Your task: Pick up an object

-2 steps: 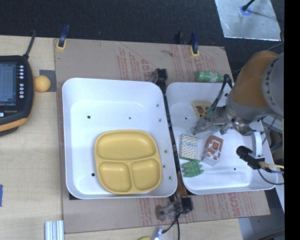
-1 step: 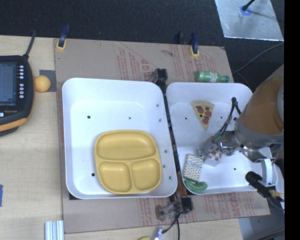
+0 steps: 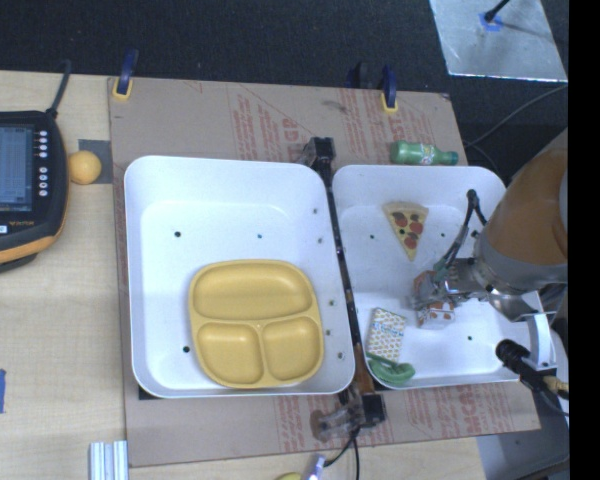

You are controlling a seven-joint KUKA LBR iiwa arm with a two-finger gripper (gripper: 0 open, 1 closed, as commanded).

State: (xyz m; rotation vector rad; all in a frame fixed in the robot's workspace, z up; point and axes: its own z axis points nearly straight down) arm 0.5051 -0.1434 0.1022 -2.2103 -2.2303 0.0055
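A green curved toy [image 3: 392, 371] lies at the near edge of the right bin [image 3: 485, 183], touching a small checked packet [image 3: 385, 333]. Just beyond, the gripper [image 3: 432, 298] sits low over a small red and white object [image 3: 438, 314]; whether its fingers are closed on it cannot be told. Farther back lies a pizza slice toy [image 3: 407, 227], tan with red dots. The left bin [image 3: 155, 198] holds a yellow divided plate [image 3: 257, 322]. Beyond the bins rests a green bottle [image 3: 423, 153].

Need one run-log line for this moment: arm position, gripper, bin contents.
arm: over right bin | gripper: low, above small red-white item, grasp unconfirmed | right bin: pizza slice, checked packet, green item | left bin: yellow divided tray
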